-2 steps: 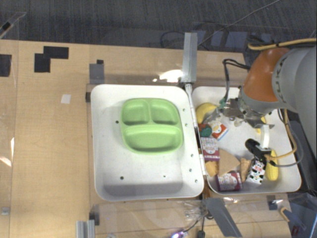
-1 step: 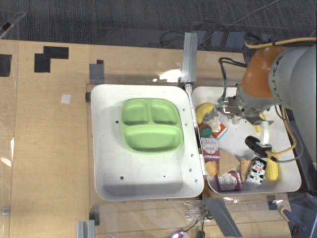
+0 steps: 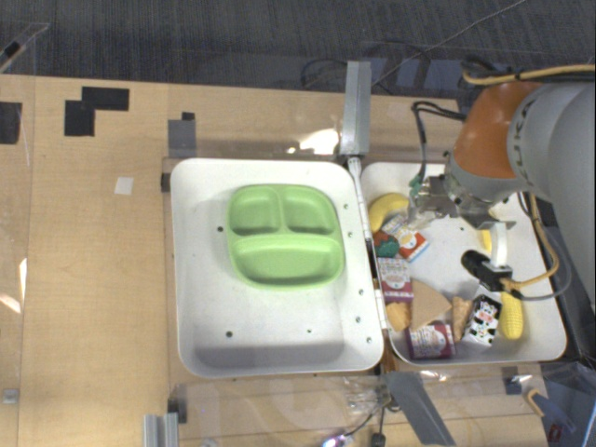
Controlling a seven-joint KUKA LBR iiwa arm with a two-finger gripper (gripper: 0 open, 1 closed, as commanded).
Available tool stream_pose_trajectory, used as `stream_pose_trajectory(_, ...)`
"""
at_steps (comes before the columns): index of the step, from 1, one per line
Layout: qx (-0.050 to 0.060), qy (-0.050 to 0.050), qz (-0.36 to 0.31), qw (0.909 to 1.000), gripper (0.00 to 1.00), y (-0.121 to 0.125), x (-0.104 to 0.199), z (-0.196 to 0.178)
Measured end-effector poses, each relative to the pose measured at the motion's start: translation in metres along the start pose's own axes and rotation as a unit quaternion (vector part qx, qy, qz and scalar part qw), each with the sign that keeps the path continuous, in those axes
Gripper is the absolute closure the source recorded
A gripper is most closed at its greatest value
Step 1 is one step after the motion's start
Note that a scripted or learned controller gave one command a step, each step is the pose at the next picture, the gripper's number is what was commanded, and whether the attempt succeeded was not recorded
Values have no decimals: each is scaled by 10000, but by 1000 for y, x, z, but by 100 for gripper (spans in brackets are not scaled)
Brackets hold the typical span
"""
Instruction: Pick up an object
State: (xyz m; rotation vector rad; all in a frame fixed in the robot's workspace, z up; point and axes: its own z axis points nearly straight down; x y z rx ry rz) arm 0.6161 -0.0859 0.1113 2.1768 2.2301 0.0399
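My gripper [image 3: 416, 214] hangs low over the back left part of the right bin [image 3: 549, 343]. It is just right of a yellow banana-like fruit [image 3: 386, 209] and just above a small red, white and green packet [image 3: 407, 244]. Nothing can be seen held in it. The grey arm with its orange band [image 3: 489, 142] comes in from the right and hides the bin's back right corner.
More items lie in the right bin: a maroon carton [image 3: 396, 284], a can [image 3: 429, 341], a cone [image 3: 461, 314], a cow-patterned carton [image 3: 482, 322] and a yellow corn cob [image 3: 511, 316]. The left bin [image 3: 200, 333] holds a green divided plate [image 3: 284, 234].
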Motion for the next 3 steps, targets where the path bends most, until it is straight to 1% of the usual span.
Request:
stream_pose_trajectory(1,-68,-12,398,9992,100,-19,-7,6)
stream_pose_trajectory(2,141,-10,214,9997,100,54,-3,25)
stream_pose_trajectory(3,138,-12,218,9997,0,54,-3,25)
